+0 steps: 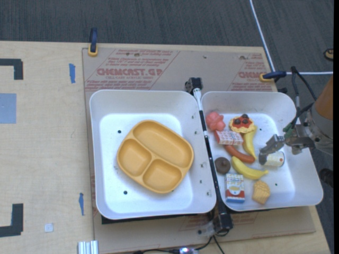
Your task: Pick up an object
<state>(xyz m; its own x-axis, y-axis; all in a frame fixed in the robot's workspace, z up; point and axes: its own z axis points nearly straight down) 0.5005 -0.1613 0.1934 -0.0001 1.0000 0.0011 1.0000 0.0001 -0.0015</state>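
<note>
White right bin (310, 192), lower right of frame, holds toy food: a juice carton (235, 188) nearest, then a banana (248, 169), a sausage (239, 153) and a pink piece (214, 120) farthest. I read the gripper (274, 151) at a pale cylinder (275, 160); finger state: I cannot tell. Step, as I judge: approach. Next: close, lift straight. Yellow divided plate (154, 156) sits in the left bin (100, 142).

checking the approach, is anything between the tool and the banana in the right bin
Nothing visible does. The tool hangs just right of the banana, with a small white object beside its tip, off the direct line.
</note>
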